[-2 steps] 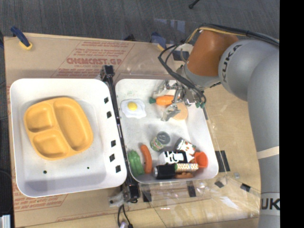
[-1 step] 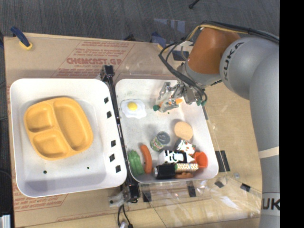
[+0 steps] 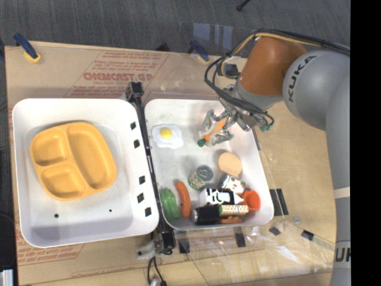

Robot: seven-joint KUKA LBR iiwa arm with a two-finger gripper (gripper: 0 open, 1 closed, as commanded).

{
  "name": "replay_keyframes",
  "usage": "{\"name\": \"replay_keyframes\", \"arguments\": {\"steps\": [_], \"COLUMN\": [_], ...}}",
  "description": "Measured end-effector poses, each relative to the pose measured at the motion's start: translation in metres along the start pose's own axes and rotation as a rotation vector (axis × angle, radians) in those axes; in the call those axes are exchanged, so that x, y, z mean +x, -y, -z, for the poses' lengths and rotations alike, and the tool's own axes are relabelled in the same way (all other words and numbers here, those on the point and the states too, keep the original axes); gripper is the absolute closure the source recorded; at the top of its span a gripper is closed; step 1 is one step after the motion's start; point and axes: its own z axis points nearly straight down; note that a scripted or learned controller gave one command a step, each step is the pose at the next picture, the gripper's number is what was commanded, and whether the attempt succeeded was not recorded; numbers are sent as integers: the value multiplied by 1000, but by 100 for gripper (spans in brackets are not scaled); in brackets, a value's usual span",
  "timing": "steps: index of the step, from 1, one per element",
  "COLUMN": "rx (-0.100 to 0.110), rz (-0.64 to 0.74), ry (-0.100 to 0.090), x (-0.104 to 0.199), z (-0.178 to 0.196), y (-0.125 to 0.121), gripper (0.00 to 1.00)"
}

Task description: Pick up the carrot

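Camera view, looking down at a slant: one carrot (image 3: 214, 130), orange with a green tip at its lower left end, lies tilted in the upper part of the right bin (image 3: 178, 109). It sits between the two metal fingers of the gripper (image 3: 217, 127), which are closed in against it from either side, one finger (image 3: 208, 123) above-left and the other below-right. Whether the carrot is lifted off the bin floor cannot be told. The single grey arm (image 3: 315, 82), with its orange band (image 3: 265, 64), comes in from the right, and black cables loop around the wrist.

Just left of the carrot lies one fried egg (image 3: 166, 136), white with a yellow yolk. Below the gripper sits one tan egg-shaped piece (image 3: 230, 163), and beside it, to the left, one small round tin (image 3: 201, 175) with a grey top. Along the bin's lower edge are one green vegetable (image 3: 169, 204), one red sausage (image 3: 183, 199) just beside it, one black-and-white toy (image 3: 221, 195), one dark bottle (image 3: 208, 215) lying flat, and one orange-red piece (image 3: 250, 200) at the right corner.

In the left bin (image 3: 36, 231) rests one yellow tray (image 3: 71, 159) with three compartments. Both bins, two in all, stand side by side on the bench (image 3: 89, 70).
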Motion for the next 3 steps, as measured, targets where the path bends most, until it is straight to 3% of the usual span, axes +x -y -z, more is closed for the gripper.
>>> {"name": "replay_keyframes", "arguments": {"steps": [1, 2, 3], "rx": [9, 9, 4], "rz": [-225, 99, -405], "ry": [7, 6, 5], "x": [-19, 2, -28], "z": [67, -6, 56], "y": [-29, -11, -87], "gripper": [100, 100, 100]}}
